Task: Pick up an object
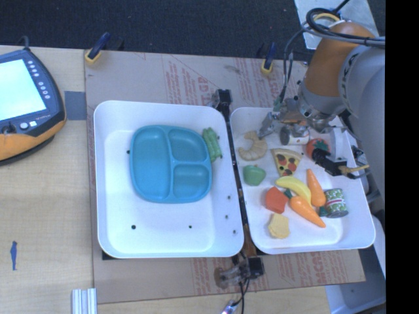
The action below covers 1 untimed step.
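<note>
— Which step are you on?

— The approach, I judge. My claw (pixel 283 124) hangs over the far end of the right bin (pixel 357 237), low by the rim, and nothing is between its prongs. Whether it stands wide or narrow I cannot tell from this slant.

— And what is there to take?

— All of it lies in that right bin: a tan croissant (pixel 252 147) just beside my claw, a pizza slice (pixel 286 161) near it, a green pepper (pixel 254 174), a banana (pixel 294 186), a red tomato (pixel 275 199), two carrots (pixel 306 210), a small can (pixel 334 203) and a yellow piece (pixel 278 226). The left bin (pixel 111 234) holds a blue divided plate (pixel 171 163) with a green pod (pixel 212 144) at its edge.

— So the next move?

— Likely the croissant, being closest. I'd need to centre over it, come down with a prong on each side, and close without nudging the pizza slice.
</note>
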{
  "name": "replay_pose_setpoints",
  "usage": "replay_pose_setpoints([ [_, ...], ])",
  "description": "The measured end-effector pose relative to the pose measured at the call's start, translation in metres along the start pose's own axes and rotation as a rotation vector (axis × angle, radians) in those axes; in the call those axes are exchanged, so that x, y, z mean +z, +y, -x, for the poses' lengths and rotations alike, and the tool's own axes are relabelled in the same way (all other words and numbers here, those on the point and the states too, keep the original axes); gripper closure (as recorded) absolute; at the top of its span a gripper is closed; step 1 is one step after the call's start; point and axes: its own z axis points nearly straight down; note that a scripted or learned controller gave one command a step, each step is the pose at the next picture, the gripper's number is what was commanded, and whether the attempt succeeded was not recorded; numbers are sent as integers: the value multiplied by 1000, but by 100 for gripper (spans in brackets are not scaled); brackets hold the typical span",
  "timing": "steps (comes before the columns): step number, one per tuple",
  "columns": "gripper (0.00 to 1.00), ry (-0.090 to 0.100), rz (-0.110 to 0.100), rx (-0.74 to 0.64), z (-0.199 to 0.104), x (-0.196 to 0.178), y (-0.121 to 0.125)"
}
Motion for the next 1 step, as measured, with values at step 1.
replay_pose_setpoints([
  [1, 0, 0, 4, -2, 3, 1, 1],
])
